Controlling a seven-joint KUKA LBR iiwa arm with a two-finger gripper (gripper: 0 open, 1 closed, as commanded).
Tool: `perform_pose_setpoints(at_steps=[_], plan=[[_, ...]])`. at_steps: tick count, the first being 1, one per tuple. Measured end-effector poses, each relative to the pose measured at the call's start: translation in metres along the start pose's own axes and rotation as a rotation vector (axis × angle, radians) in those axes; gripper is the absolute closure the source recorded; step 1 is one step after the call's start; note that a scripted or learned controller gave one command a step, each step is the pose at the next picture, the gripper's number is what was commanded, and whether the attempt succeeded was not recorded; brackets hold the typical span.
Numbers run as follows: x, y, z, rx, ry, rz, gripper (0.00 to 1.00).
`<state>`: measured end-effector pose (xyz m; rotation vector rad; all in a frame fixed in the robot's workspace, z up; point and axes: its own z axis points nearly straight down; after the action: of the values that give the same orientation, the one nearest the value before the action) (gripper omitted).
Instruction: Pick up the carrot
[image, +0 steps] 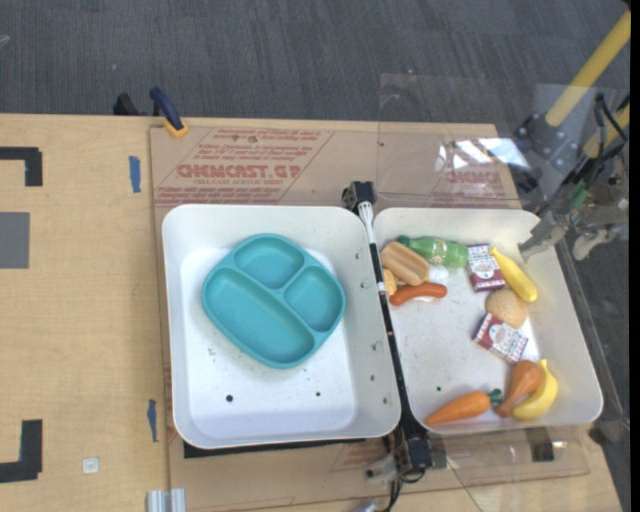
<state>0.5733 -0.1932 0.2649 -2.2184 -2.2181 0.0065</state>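
The carrot (460, 407) is orange with a small green top. It lies flat near the front edge of the right bin (575, 330), its tip pointing left. Just to its right lie a stubby orange-brown food item (520, 382) and a yellow banana (546, 393), close to its green end. My gripper (540, 238) hangs at the far right rim of the right bin, well behind the carrot and apart from it. Nothing shows in its grasp.
In the right bin there are also a hot dog (405, 262), a red sausage (418, 293), a green bottle (440, 250), two small packets (482, 267) (503, 338), a second banana (515, 276) and a tan lump (507, 307). A teal divided plate (273, 300) sits in the left bin (190, 400).
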Motion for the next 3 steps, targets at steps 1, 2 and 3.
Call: perform_pose_setpoints(at_steps=[1, 2, 3], plan=[[0.008, -0.076, 0.056, 0.003, 0.002, -0.134, 0.0], [-0.033, -0.016, -0.042, -0.011, -0.007, -0.242, 0.0], [-0.034, -0.014, -0.047, -0.007, -0.008, -0.242, 1.0]])
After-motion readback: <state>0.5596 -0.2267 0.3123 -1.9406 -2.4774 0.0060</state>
